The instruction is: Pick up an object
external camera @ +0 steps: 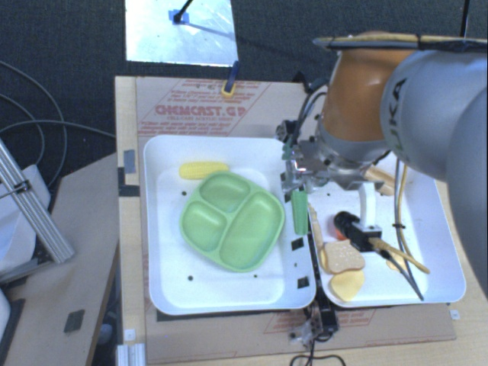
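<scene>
Hovering pincer over bins' divider; we cannot tell its opening. Green stick directly below us, long axis along divider.

Green divided plate and yellow corn in left bin.

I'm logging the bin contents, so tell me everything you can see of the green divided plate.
The green divided plate is pale green, looks like smooth plastic, and has three compartments: two smaller ones toward its left and top, one larger on the right. It lies flat, right side up and turned askew, on the floor of the left bin. A yellow corn-like piece lies just beyond its upper rim; whether they touch is unclear.
</scene>
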`<state>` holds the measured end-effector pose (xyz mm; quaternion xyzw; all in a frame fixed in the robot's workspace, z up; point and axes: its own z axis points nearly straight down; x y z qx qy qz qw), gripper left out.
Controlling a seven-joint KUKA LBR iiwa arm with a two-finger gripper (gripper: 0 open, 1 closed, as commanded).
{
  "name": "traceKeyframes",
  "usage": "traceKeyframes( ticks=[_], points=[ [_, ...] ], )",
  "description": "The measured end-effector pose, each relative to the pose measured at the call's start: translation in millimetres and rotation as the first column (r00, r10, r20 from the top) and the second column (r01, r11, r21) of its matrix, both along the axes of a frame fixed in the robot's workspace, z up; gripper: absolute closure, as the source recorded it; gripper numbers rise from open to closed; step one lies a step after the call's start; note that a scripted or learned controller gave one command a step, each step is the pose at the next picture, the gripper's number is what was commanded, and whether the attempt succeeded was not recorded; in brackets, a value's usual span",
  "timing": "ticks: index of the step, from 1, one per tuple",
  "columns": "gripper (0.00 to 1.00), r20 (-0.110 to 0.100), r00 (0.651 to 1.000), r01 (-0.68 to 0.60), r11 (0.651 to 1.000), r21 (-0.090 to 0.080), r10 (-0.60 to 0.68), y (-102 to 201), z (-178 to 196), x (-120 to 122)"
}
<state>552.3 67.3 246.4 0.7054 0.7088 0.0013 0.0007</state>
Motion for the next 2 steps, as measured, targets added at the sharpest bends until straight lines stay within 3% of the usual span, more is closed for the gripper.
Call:
traceKeyframes(
  ticks=[1, 2],
  points=[
    [1.00, 0.011, 1.000, 0.000, 1.000, 0.000, 0.000, -0.2, 109.1, 32.7],
    [1.00, -0.008, 1.000, -0.002, 1.000, 0.000, 0.002, 30.9, -6.7, 21.9]
  ],
)
